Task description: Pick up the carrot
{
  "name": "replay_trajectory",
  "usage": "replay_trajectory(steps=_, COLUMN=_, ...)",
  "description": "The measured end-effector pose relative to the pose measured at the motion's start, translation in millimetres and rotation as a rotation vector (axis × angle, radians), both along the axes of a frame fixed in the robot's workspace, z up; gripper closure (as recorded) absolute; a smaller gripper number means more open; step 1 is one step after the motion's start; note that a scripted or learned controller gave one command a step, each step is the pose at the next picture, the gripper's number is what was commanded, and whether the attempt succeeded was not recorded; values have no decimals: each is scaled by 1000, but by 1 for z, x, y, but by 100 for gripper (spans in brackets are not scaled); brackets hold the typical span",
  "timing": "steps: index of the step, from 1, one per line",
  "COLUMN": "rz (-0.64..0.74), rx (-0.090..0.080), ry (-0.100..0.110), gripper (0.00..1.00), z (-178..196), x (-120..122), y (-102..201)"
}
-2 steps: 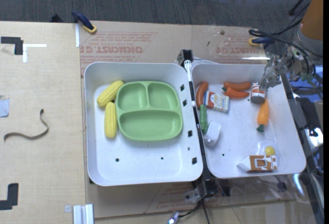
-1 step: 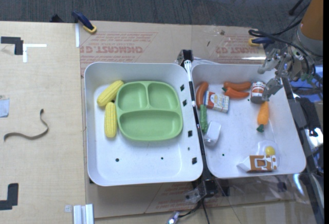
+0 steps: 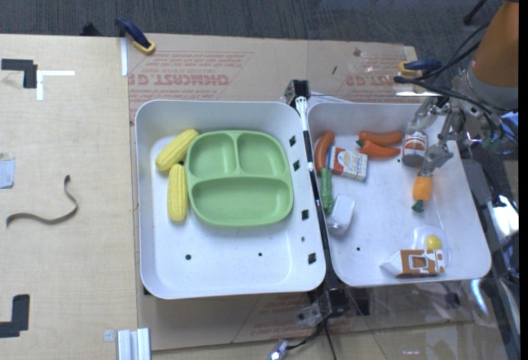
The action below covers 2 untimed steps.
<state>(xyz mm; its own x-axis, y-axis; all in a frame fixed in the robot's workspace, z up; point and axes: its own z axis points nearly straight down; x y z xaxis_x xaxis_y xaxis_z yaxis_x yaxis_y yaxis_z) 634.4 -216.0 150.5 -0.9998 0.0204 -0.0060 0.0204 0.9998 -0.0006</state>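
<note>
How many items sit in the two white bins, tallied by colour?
Yellow corn cobs: 2
Green three-compartment plate: 1
Green slim vegetable: 1
Red-orange sausages: 3
Small orange carrot: 1
White-and-orange cartons: 2
White wrapped packet: 1
Small can: 1
Total: 12

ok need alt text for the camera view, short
A grey robot arm's gripper hangs over the right white bin, just above a small carrot. The left bin holds a green divided plate and two corn cobs.
</note>
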Motion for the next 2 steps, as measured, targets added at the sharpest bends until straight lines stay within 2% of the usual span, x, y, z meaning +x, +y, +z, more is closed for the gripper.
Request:
replay_trajectory(steps=1, rz=-15, rx=2, ry=0, gripper=0, z=-57, x=-23, y=-4)
replay_trajectory(steps=2, rz=93, rx=0, ry=2, gripper=0, z=-58, x=-89, y=-6)
